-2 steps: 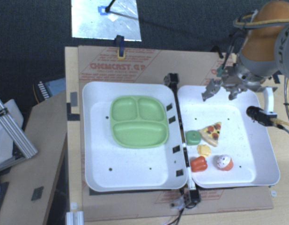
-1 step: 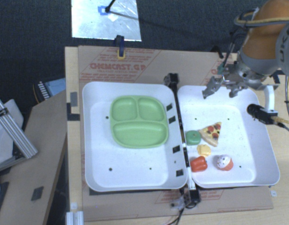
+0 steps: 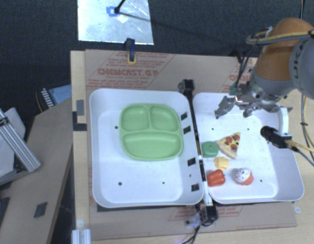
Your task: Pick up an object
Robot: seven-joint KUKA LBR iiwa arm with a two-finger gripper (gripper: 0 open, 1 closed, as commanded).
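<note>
hovering with gripper (image 3: 234, 107) fingers spread apart, gripping nothing; pizza slice (image 3: 230, 144) lying just below, nearer the camera, tip pointing down-left

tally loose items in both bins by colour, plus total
Green: 2, divided plate in the left bin, round piece in the right bin
Yellow: 1, small piece
Red: 1, pepper-like piece
Red and white: 1, round piece
Multicolour: 1, pizza slice
Total: 6
</note>
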